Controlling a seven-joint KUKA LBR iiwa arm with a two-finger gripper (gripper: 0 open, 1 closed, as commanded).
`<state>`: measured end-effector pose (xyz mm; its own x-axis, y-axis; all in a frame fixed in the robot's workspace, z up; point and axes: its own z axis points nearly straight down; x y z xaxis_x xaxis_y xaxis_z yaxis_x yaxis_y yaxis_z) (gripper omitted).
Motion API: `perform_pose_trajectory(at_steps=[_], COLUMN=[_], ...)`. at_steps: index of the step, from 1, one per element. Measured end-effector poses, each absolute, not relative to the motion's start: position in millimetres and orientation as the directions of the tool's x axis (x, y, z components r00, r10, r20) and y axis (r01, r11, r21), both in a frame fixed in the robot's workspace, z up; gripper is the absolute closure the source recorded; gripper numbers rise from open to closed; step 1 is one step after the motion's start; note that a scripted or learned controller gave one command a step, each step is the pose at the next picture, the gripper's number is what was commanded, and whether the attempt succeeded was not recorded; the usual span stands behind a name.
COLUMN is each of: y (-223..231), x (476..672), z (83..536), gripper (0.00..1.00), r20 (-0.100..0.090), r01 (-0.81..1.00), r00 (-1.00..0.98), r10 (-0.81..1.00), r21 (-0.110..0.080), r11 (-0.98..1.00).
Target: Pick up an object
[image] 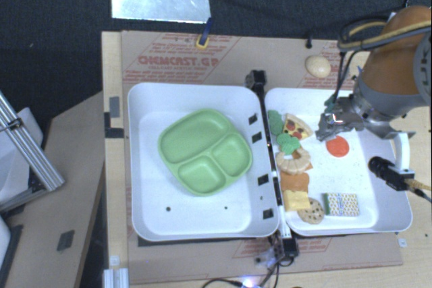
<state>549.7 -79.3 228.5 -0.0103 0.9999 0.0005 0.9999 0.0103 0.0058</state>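
Counter under dark carpet backdrop is carrying two shallow white bins; arm is hovering over the right white bin (388,209).

Jaws of the two-finger gripper (329,126) are hanging above the bin floor, just beside the flat red disc (338,146); cannot tell whether they are spread or pressed together. Candidate objects are lying crowded along the bin's left wall: pizza-slice toy (296,125), green leafy piece (289,143), round cookie (311,214). Risk, as judged: descending between disc and cluster, the jaws may be nudging things aside or sliding off the thin disc.
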Motion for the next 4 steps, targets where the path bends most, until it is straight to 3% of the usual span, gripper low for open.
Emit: perform_pose_trajectory(at_steps=[2,3,4], y=[25.3,64.7,53.6], x=[607.9,641.1,651.0], z=[234.1,215.1,224.7], gripper=[1.0,1.0,1.0], r20=[0.002,0.001,0.0], r01=[1.0,1.0,1.0], r00=[-0.01,-0.009,-0.003], r10=[1.0,1.0,1.0], r21=[0.004,0.003,0.003], r11=[0.01,0.009,0.003])
